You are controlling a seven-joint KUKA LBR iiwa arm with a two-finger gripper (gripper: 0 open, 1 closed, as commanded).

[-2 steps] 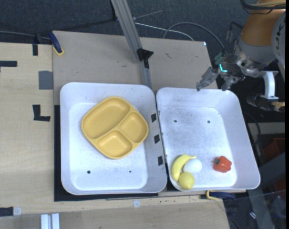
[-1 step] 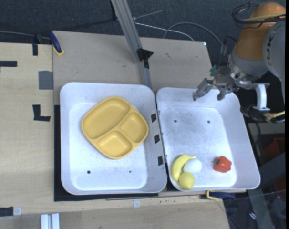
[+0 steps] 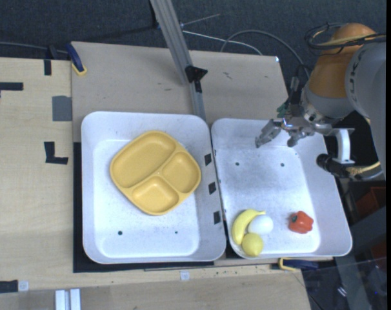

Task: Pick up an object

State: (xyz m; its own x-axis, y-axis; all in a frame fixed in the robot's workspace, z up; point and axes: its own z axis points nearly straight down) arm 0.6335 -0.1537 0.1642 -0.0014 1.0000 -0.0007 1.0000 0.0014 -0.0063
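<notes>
A wooden bench [image 3: 28, 192] seen from above at a slant carries two shallow white bins side by side. The left bin [image 3: 99, 237] holds a yellow plate [image 3: 155, 172] with three compartments, lying flat and turned at an angle near the bin's middle. The right bin [image 3: 279, 186] is mostly bare white floor, with a small group of play food near its front edge. A grey arm [image 3: 370, 76] with an orange band reaches in from the right, over the far right corner of the right bin. Its claw [image 3: 276, 136] hangs above the far part of that bin with its two fingers spread apart and nothing between them.

The things that could be picked sit well apart from the claw, at the opposite end of the same bin. A yellow banana [image 3: 244, 221] curves beside a white egg [image 3: 262, 225], and a yellow lemon [image 3: 252, 244] lies just in front; the three touch or nearly touch. A red pepper [image 3: 300, 222] sits alone to their right, with bare floor all round it.

The step in hand looks like the approach, with no grasp yet made. The pepper seems the safer choice, since the fingers could drop on either side without nudging a neighbour. The claw would need to travel toward the front of the bin, centre over the pepper, descend with fingers wide, and close only once low enough to catch its body rather than its rounded top
</notes>
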